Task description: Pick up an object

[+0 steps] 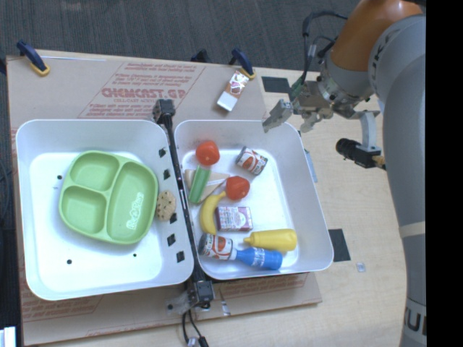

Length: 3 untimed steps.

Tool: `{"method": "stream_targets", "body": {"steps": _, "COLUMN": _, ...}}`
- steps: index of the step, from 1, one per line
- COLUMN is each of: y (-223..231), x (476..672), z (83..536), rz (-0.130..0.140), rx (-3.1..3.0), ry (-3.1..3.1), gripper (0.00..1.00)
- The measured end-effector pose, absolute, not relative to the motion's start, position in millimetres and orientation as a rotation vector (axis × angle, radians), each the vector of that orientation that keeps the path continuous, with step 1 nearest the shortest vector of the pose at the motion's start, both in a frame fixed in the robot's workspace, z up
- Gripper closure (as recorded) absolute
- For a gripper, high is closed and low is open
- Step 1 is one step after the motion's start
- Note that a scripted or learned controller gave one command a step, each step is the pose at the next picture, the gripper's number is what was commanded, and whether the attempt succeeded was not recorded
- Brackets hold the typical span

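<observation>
**Ana:** Blue bottle (262,258) lies nearest us, flat along the front wall of the right bin (315,215), with the yellow bottle (273,240) just behind it and touching.

**Ben:** And a small can (215,246) sits at the blue bottle's left end. Behind that, the banana (209,211) curves up beside a little carton (235,217).

**Ana:** Two tomatoes in there: one (237,187) just above the carton, the other (207,152) toward the back left. A green stick (199,184), maybe a cucumber, leans between them, over a pale wedge (194,180).

**Ben:** Another can (252,161) lies tilted near the back wall. Any of these could be the pick; all of them rest in the bin.

**Ana:** Now the gripper (291,116). It hangs above the bin's back right corner, outside the rim, fingers spread apart with nothing between them.

**Ben:** Agreed, wide and bare. Over in the left bin (29,215), the green plate (108,196) with its three sections lies flat, and a speckled cookie (166,205) sits at its right edge.

**Ana:** One more carton (233,92) lies behind the bins on the cardboard (108,78), well apart from everything else.
</observation>
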State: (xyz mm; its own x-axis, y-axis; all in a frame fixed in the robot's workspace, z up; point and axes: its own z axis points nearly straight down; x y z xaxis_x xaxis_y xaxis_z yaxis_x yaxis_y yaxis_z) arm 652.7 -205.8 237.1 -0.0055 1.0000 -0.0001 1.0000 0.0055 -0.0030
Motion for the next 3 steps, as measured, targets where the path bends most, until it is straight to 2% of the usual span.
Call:
{"method": "stream_targets", "body": {"steps": 1, "y": -211.0, "x": 545.4, "z": 91.5, "rz": 0.004, "rx": -2.212, "ry": -2.225, "gripper": 0.0}}
{"method": "stream_targets", "body": {"steps": 2, "y": -210.9, "x": 490.1, "z": 91.4, "rz": 0.003, "rx": -2.211, "ry": -2.226, "gripper": 0.0}}
{"method": "stream_targets", "body": {"steps": 3, "y": -211.0, "x": 491.0, "z": 101.8, "rz": 0.005, "rx": -2.203, "ry": -2.235, "gripper": 1.0}}
